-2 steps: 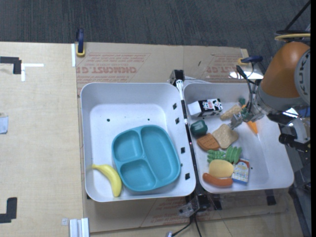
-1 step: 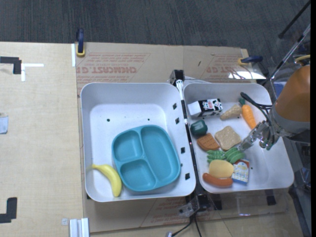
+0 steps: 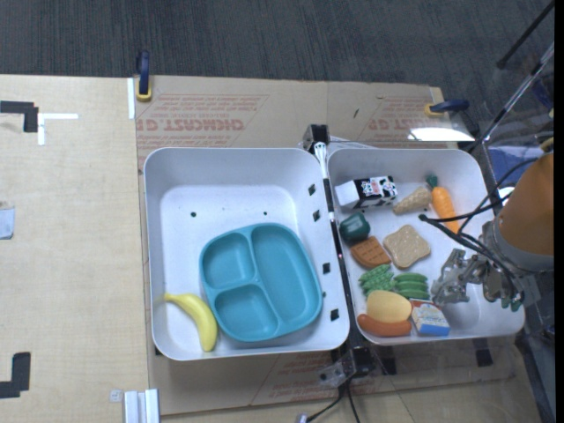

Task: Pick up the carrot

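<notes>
The carrot (image 3: 442,202) lies in the right bin (image 3: 476,170), near its far right corner, orange body with a small green top at the far end. Its long axis runs roughly front to back in the camera view, tilted slightly, green end pointing away from the camera. It sits just beside a tan bread-like piece (image 3: 411,202) on its left, touching or nearly so; the contact cannot be resolved.

The end effector (image 3: 454,280) hangs over the near right part of the same bin, just above and right of the green beans (image 3: 394,281) and the small blue and red carton (image 3: 431,319). The fingers point toward the left of the view. Whether they are spread or closed cannot be told: metal parts and cables blur together. Nothing is seen between them.

Key relation: the carrot lies toward the far side of the bin from the end effector, slightly to the left in the view, with a toast slice (image 3: 407,246) off to the left of that line. Judgement: the reach has not closed on the carrot; the next move likely calls for a shift toward the far wall and a grip across the short axis.
</notes>
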